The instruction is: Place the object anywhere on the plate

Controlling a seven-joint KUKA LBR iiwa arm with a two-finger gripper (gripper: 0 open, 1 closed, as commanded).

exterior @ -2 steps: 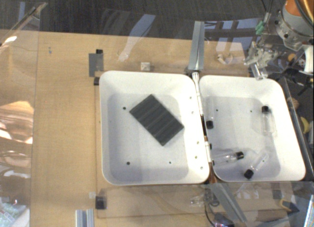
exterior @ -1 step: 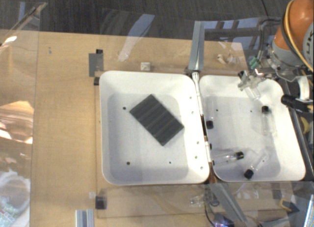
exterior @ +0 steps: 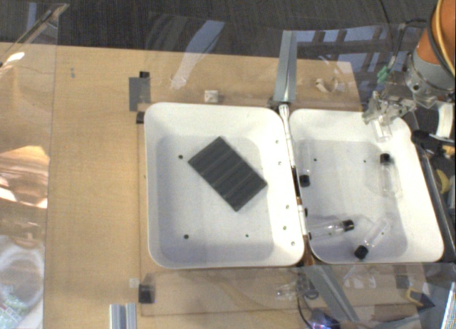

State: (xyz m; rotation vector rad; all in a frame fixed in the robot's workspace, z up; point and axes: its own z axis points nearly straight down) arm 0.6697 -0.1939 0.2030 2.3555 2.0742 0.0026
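Tool: hovering at upper right of frame, over the right bin's top edge; grip state impossible to tell.
Objects: clear capped tubes lying below the tool, apart from it.
Plate: dark ridged slab lying in the left bin.

We can read no text, label, brand, number or sign anywhere here: the dark grey ribbed rectangular plate, the two shallow white plastic bins and the pale wooden desk all show plain, unmarked surfaces
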